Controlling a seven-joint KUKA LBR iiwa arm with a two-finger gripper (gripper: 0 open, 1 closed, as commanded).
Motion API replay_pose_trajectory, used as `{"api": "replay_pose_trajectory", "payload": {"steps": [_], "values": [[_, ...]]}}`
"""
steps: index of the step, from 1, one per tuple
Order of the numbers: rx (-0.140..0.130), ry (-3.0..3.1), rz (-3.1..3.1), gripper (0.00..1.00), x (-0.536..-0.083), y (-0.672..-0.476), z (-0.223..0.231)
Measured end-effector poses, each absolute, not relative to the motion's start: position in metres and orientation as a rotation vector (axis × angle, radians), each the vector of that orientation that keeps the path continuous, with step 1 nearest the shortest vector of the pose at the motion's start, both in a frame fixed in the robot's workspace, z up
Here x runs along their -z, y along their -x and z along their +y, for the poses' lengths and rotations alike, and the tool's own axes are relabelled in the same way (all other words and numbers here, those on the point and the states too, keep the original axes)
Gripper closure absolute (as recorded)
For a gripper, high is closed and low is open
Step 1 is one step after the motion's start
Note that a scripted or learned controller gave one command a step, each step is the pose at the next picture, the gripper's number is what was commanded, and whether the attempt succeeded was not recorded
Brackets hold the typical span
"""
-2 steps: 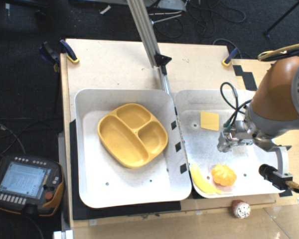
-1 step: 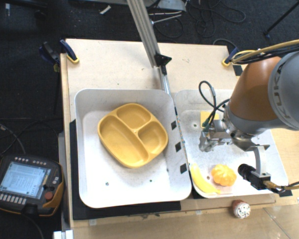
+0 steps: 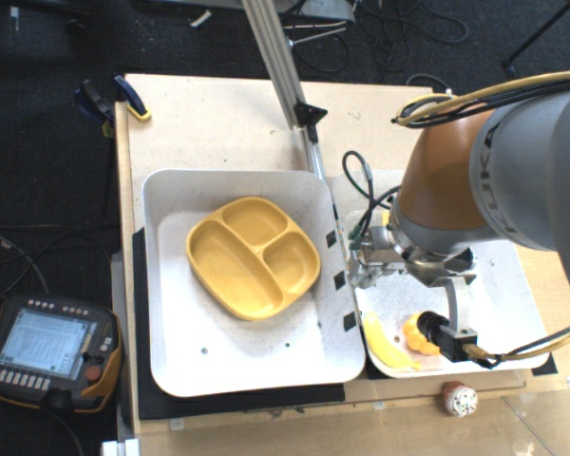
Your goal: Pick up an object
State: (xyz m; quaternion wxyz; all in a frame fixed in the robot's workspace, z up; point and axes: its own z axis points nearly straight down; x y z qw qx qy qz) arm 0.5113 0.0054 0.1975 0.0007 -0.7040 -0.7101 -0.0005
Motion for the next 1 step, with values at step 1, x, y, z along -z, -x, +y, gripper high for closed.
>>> {"api": "replay_pose_trajectory", "payload": {"steps": [1], "values": [[0.002,2.21,-2.23,1.0,-0.2023,-0.5131,0.0619]]}}
